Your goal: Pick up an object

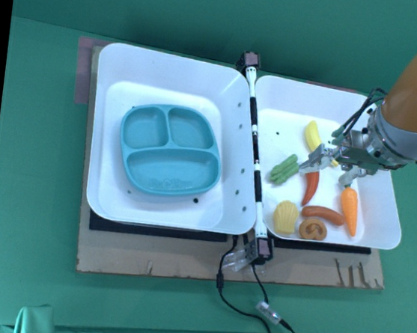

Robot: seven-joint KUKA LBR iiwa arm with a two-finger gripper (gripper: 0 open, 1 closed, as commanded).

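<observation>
The right white bin (382, 228) holds several toy foods: a yellow banana (312, 134), green beans (284, 168), a red chili (310, 186), an orange carrot (349, 210), a brown sausage (323, 213), a pretzel (312, 230) and a yellow shell-shaped piece (286, 217). My gripper (330, 168) hangs over the middle of this bin, just right of the banana and above the chili's top end. Its fingers stand open, one finger (314, 162) near the chili and the other above the carrot's tip. Nothing shows between them.
The left white bin (115, 67) carries a teal divided plate (170, 150). A black-and-white rod (255, 141) runs along the seam between the bins. Cables (254, 288) trail off the cardboard base at the front.
</observation>
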